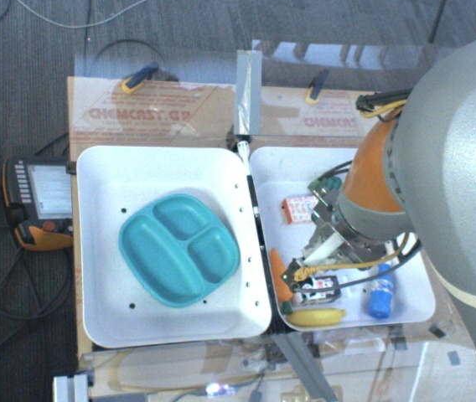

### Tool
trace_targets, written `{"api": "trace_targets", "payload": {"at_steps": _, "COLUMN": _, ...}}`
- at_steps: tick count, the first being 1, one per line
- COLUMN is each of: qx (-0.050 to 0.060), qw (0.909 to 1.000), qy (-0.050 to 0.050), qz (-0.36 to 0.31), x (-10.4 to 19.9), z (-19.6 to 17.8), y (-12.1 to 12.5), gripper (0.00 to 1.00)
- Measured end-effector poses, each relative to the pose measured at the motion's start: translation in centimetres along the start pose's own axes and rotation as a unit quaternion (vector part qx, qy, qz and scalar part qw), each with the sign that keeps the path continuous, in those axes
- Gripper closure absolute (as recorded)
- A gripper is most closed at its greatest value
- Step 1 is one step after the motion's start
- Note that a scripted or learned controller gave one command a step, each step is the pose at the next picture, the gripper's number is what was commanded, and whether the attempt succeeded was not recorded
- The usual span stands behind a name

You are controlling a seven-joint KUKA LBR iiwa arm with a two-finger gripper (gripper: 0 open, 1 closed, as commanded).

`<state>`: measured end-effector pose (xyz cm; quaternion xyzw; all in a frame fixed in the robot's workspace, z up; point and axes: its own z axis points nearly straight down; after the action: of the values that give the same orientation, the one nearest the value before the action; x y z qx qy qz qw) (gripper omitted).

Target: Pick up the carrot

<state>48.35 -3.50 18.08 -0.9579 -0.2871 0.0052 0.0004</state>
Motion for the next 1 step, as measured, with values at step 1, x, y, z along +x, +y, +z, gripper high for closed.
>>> {"api": "trace_targets", "payload": {"at_steps": 1, "qx": -0.001, "qw": 0.9961, "qy": 0.000, "qz": 0.089, "x": -0.20, "z": -13.24, "y": 0.29, "gripper": 1.00}}
